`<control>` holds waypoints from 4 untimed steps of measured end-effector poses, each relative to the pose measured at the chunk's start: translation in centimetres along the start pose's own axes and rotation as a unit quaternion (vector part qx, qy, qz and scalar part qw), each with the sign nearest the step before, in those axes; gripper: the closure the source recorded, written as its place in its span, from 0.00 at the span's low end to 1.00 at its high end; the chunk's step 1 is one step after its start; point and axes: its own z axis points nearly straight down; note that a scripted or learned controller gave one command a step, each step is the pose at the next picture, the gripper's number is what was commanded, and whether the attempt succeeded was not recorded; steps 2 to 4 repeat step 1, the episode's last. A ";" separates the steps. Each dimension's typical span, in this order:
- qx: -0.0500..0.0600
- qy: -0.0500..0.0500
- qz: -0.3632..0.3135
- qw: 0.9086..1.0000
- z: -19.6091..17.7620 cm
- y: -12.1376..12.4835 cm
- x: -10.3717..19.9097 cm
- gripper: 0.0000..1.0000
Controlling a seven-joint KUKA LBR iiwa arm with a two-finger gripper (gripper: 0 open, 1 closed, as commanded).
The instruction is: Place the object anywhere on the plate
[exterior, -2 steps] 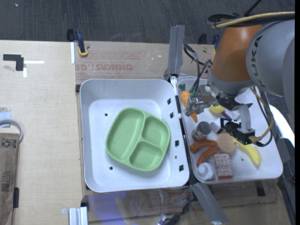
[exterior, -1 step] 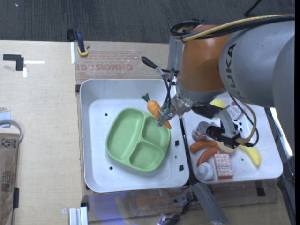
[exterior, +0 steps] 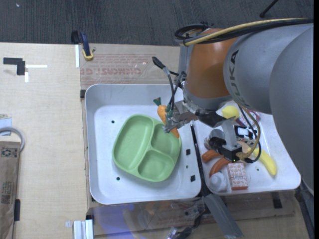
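Pincer (exterior: 172, 119) grips orange carrot (exterior: 162, 112) above green plate's (exterior: 137, 151) rim.

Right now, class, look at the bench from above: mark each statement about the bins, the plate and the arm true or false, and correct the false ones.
1. The green divided plate lies in the left bin. True.
2. The plate is round with a single well. False: it has three compartments.
3. The gripper is at the plate's upper right rim, with an orange toy carrot at its tip. True.
4. The right bin holds a yellow banana and a small red and white carton. True.
5. The carrot lies flat in the plate's largest compartment. False: it is by the rim, at the gripper.
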 end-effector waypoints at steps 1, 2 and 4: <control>0.000 0.000 0.000 1.000 0.0 0.0 0.0 0.00; 0.000 0.000 0.000 1.000 0.0 0.0 0.0 0.00; 0.000 0.000 0.000 1.000 0.0 0.0 0.0 0.00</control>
